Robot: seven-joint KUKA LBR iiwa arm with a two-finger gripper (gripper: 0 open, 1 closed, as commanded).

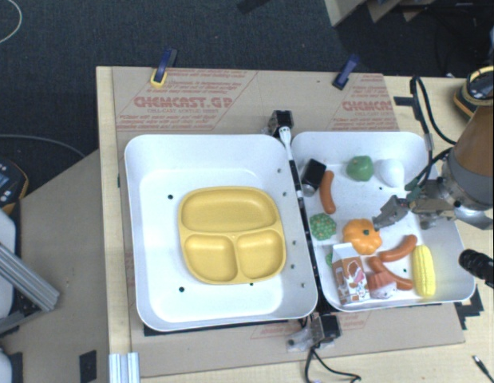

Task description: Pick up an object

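Observation:
The right bin (406, 144) holds several small toy foods. An orange pumpkin (361, 234) lies near the middle, with a green knobbly piece (323, 227) to its left. A red sausage (328, 191) and a black block (313, 174) lie near the left wall. A green ball (360, 167) and a white ball (389, 171) sit toward the back. At the front lie a yellow corn cob (423, 270), a second sausage (396, 250) and a printed packet (351, 278). My gripper (394, 208) hovers low, just right of the pumpkin and below the white ball.
The left bin (151, 214) holds a yellow three-compartment tray (231, 234). A black divider (297, 198) runs between the bins. Cables (422, 118) hang over the right bin's far right corner, and the arm covers its right wall.

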